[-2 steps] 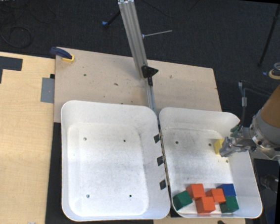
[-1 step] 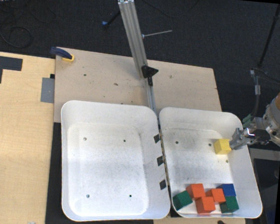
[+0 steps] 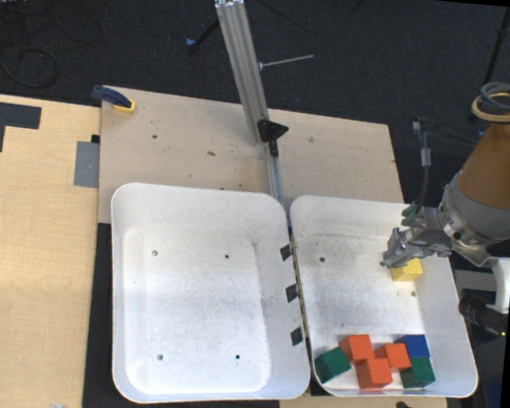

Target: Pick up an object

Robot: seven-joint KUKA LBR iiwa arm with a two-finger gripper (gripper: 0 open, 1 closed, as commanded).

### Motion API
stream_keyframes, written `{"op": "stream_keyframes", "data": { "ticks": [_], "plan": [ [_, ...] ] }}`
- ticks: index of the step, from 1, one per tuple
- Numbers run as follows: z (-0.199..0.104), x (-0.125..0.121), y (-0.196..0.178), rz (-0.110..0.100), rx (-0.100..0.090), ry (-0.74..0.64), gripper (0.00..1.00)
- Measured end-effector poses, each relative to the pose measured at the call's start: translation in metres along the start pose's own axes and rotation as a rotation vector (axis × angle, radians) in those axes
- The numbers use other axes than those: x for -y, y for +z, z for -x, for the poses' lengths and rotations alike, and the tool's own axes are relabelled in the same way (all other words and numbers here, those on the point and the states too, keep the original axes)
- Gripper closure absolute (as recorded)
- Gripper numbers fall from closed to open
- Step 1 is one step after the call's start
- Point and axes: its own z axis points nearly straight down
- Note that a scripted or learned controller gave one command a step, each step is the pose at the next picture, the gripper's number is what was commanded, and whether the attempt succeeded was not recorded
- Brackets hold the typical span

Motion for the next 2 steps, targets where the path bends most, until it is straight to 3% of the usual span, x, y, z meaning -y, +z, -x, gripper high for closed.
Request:
{"op": "stream_keyframes", "data": {
  "ticks": [2],
  "plan": [
    [-0.098, -0.036, -0.002, 0.003, 0.001, 0.0, 1.0]
  ]
}}
